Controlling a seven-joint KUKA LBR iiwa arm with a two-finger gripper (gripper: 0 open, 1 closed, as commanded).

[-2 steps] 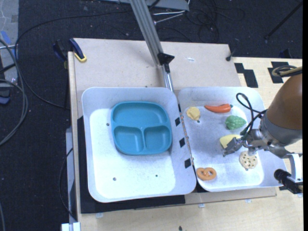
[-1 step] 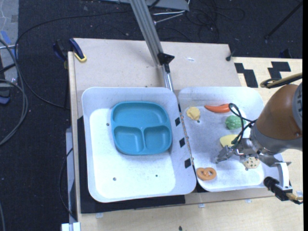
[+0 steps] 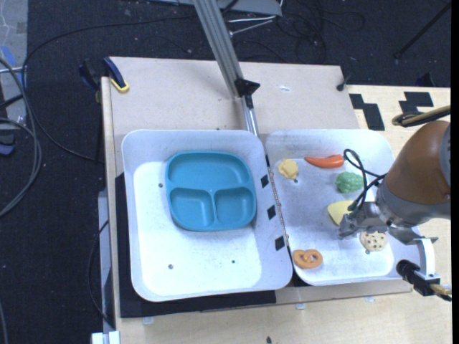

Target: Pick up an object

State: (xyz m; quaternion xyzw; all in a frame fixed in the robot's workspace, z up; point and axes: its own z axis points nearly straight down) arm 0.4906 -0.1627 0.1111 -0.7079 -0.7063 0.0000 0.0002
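**Q:** Reaching in from where, and hanging over what?

**A:** Reaching in from 3 o'clock as a grey arm (image 3: 419,181) with an orange band. Hanging low with the gripper (image 3: 353,226) over the right bin (image 3: 315,143), a little toward 4 o'clock of that bin's middle.

**Q:** Gripping anything?

**A:** Not showing whether the claw is open or closed, since its tip is being seen from above as one dark mass. Not showing anything held.

**Q:** Lying where, the nearest things to pick?

**A:** Lying just at 10 o'clock of the gripper, the yellow wedge (image 3: 338,211), its edge meeting the claw's outline; touching or merely overlapping, impossible to tell. Sitting just at 4 o'clock of the gripper, the cookie (image 3: 373,241).

**Q:** And lying elsewhere in that bin?

**A:** Resting at 12 o'clock, the red pepper (image 3: 324,161). Sitting at 1 o'clock, the green floret (image 3: 349,183). Lying at 10 o'clock beside the dividing rim, the small yellow piece (image 3: 287,168). Lying at 7 o'clock near the bin's corner, the pretzel (image 3: 308,259), well apart from the claw.

**Q:** Holding what, the left bin (image 3: 143,213)?

**A:** Holding a blue divided plate (image 3: 211,190), sitting flat toward 1 o'clock of that bin's middle.
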